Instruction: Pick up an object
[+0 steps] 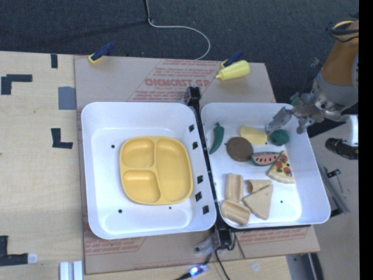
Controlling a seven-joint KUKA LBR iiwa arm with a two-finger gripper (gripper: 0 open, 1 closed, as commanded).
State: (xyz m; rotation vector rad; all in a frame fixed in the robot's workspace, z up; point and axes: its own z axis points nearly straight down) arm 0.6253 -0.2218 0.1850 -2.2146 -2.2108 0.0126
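Note:
My gripper hangs over the far right part of the right bin, fingers spread open and nothing between them. Just below it lie a teal round piece and a yellow cheese wedge. Further into the bin are a brown round patty, a watermelon slice, a pizza slice, a green chili pepper, and several bread pieces at the near side.
The left bin holds a yellow divided plate. A black divider clip strip runs between the bins. Yellow and blue clamps hold the cardboard at the back. A white cable lies on the dark floor.

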